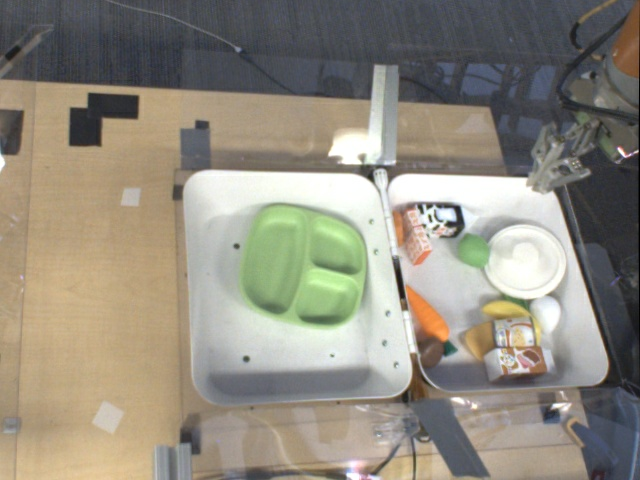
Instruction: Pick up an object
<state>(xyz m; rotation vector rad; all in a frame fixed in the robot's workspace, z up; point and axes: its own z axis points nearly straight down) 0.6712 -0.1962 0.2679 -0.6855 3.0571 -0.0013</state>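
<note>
The right bin (585,268) holds several small objects. A black-and-white patterned toy (440,218) and an orange carton (413,236) lie at its far left, with a green ball (474,251) beside them. A white bowl (525,258) sits near the right wall. Toward the front lie an orange carrot (428,315), a yellow banana (505,310), a white egg (546,315) and a labelled can (518,356). My gripper (560,165) hangs over the bin's far right corner, above the rim. It is open with nothing between its fingers and well apart from every object.
The left bin (215,348) holds a green divided plate (300,263). A metal post (384,113) stands behind the divider between the bins. Wooden bench surface spreads out to the left. Cables hang by the arm at the upper right.
</note>
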